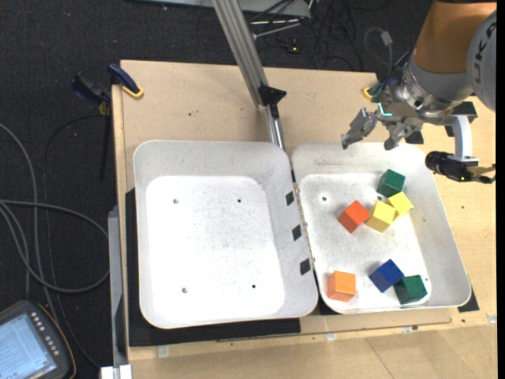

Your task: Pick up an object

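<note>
My gripper (372, 135) hangs above the far rim of the right bin (442, 235), fingers spread apart with nothing between them. In that bin lie several blocks: a green one (390, 183), two yellow ones (382, 215) (401, 204) touching each other, and an orange-red one (354, 215) in the far half. Nearer the front sit an orange block (342, 285), a blue block (386, 275) and a dark green block (410, 288). The gripper is up and to the left of the far green block, not touching any block.
The left bin (209, 227) lies beside the right one on the wooden bench (197, 101). A slanted metal pole (241, 38) comes down to the gap between the bins' far edges. Black clips (300, 231) sit along the divide. A blue clamp (118, 81) grips the bench's far-left corner.
</note>
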You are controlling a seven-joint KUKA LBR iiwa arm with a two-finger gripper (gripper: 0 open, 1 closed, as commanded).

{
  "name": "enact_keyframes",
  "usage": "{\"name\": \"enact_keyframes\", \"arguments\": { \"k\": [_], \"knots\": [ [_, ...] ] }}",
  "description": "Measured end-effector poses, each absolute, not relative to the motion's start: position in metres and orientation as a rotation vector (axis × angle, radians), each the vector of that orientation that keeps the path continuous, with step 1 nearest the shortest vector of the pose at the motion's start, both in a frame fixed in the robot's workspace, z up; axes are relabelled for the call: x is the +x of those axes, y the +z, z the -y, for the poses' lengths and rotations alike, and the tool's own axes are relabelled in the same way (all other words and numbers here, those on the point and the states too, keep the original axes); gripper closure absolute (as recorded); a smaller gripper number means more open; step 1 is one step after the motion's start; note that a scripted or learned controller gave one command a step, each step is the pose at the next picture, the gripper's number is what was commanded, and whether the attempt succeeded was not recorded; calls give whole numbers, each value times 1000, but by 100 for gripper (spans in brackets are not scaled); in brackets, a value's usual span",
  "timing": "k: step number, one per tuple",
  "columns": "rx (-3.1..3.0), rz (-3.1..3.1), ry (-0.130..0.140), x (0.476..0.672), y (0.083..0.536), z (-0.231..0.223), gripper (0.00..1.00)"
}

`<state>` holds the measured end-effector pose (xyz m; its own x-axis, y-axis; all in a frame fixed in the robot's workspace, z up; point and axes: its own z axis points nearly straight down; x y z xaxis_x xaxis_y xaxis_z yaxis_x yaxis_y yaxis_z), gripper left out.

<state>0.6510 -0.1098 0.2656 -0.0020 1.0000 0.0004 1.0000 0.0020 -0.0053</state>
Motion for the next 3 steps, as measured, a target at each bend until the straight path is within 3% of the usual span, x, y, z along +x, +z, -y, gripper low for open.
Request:
{"name": "enact_keyframes", "arguments": {
  "k": [1, 3],
  "knots": [
    [-2218, 2224, 3, 651, 268, 110, 0],
    [-2217, 2221, 6, 651, 172, 100, 0]
  ]
}}
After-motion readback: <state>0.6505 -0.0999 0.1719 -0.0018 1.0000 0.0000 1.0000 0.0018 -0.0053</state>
